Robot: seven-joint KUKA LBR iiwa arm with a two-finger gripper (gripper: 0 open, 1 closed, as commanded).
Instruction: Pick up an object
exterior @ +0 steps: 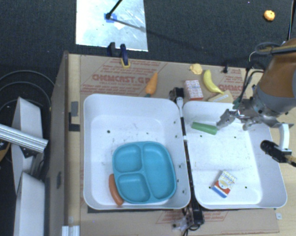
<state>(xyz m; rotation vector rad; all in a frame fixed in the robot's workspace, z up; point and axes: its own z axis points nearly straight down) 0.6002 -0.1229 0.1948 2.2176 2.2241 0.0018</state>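
Observation:
The right bin (262, 193) holds a green block (204, 127) near its far left corner and a small white carton with red and blue print (224, 183) toward the front. My gripper (236, 122) hovers over the far part of this bin, just right of the green block. Its fingers (225, 119) stand spread apart with nothing between them. In the left bin (104, 113) lie a blue divided plate (144, 171) and an orange sausage (115, 189) by the plate's left front edge.
Behind the bins, on the cardboard, lie a carrot (151, 84), a small pink box (193, 89), a banana (211, 82) and a small yellow piece (195, 68). A black divider (182, 136) runs between the two bins.

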